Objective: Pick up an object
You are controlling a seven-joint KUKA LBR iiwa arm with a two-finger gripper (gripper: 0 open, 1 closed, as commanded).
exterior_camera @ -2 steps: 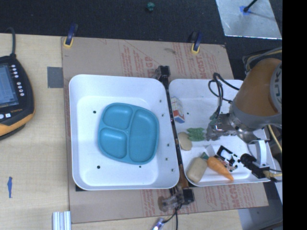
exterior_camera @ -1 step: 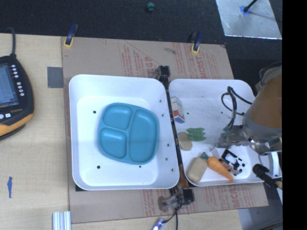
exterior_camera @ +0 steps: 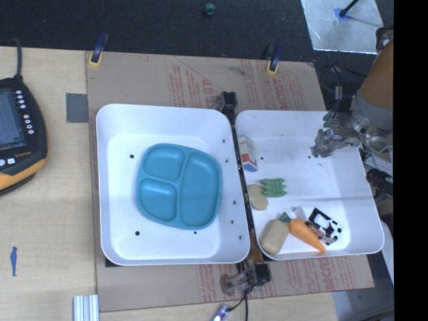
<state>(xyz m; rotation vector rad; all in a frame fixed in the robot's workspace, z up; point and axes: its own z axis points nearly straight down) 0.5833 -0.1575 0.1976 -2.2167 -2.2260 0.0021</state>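
Even, bright overhead light washes the two white bins (exterior_camera: 167,122), whose floors glare almost to blank. Shadows are soft and short, hugging the blue plate (exterior_camera: 179,186) along its lower edge. The floor beyond the bench is dark. Detail is coarse; small items look soft.

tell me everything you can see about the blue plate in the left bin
The blue plate is a rounded-square divided dish, light blue, and looks like smooth matte plastic. Raised ridges split it into three compartments: two smaller ones on the left and one long one on the right. It lies flat, right way up and slightly rotated, near the middle of the left bin, resting on the bin's floor. Its compartments hold nothing and no other object touches it.
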